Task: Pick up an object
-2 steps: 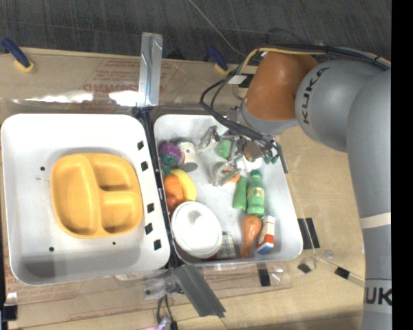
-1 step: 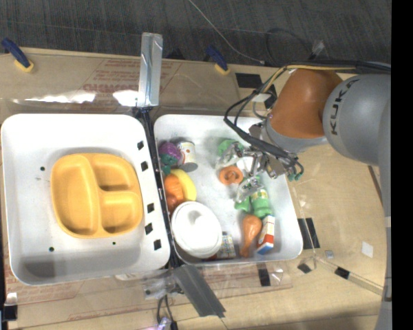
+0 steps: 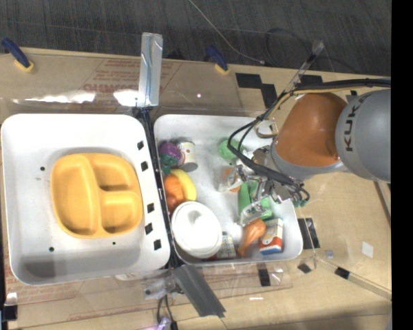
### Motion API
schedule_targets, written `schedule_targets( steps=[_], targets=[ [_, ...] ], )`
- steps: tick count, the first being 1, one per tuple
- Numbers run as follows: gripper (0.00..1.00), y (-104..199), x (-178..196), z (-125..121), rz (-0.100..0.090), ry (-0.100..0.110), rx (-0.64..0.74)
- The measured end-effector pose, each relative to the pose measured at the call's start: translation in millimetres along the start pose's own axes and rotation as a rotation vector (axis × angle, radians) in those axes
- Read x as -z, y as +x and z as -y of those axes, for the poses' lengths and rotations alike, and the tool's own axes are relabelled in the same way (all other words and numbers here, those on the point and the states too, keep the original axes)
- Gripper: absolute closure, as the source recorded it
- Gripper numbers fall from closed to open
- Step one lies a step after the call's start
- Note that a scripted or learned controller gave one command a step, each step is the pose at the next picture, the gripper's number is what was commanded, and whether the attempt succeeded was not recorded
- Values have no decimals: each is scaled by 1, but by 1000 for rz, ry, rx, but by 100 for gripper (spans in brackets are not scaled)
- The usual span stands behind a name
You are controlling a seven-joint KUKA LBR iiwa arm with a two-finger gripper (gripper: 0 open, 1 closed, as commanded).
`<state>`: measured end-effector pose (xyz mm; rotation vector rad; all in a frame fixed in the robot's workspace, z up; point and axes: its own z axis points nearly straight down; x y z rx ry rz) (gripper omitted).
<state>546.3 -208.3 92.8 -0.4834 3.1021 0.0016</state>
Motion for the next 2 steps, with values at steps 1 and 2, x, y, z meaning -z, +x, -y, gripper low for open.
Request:
schedule_targets(
  steps=[1, 2],
  targets=[
    [100, -3, 11, -1, 3, 2, 9],
    [100, -57, 138, -55, 12, 7, -74]
  ],
)
